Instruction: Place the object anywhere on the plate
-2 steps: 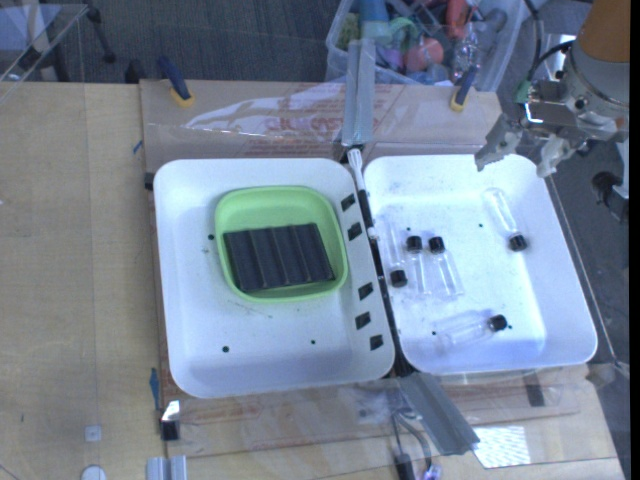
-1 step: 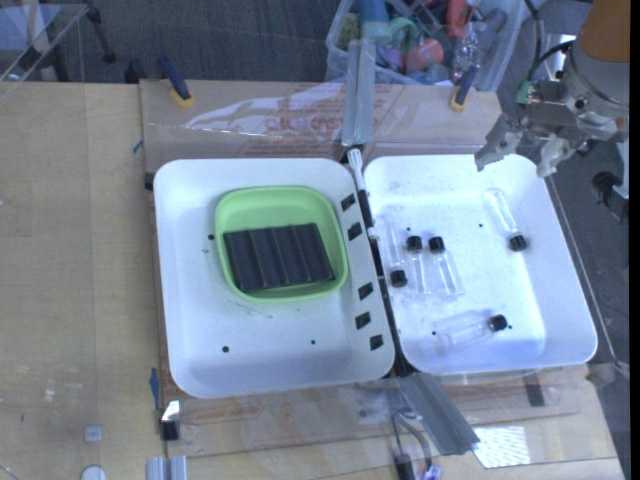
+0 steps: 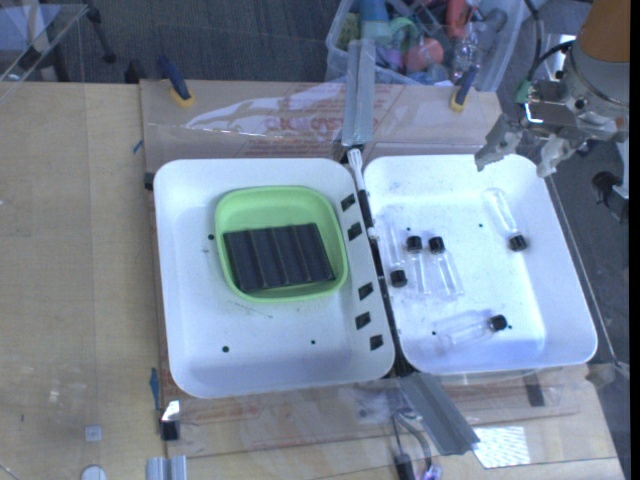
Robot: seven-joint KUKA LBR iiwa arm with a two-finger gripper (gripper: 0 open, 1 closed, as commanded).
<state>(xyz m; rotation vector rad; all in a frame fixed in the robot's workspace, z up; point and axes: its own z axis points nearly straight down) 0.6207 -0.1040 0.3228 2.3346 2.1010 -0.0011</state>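
i see the end effector (image 3: 520,156) up at the far right of the scene, hanging over the far edge of the right bin (image 3: 570,340). its two fingers (image 3: 494,153) are spread apart with nothing between them. the grey arm (image 3: 600,38) with its orange band comes in from the far right corner.

in the right bin lie several clear vials with black caps. one vial (image 3: 503,218) lies toward the far right of the bin, its cap pointing near. two more (image 3: 428,266) lie side by side around the bin's middle, with black caps at their far ends, and another (image 3: 392,265) sits just left of them close to the divider. one more vial (image 3: 468,328) lies on its side near the front of the bin, cap to the right. none of them touches the end effector.

in the left bin (image 3: 190,298) sits the green plate (image 3: 232,206), squarish with rounded corners, roughly in the bin's middle. a dark ribbed block (image 3: 278,258) lies flat on it.

beyond the bins, at the far edge of the surface (image 3: 70,268), stands a clear tub (image 3: 425,18) of colourful odds and ends.
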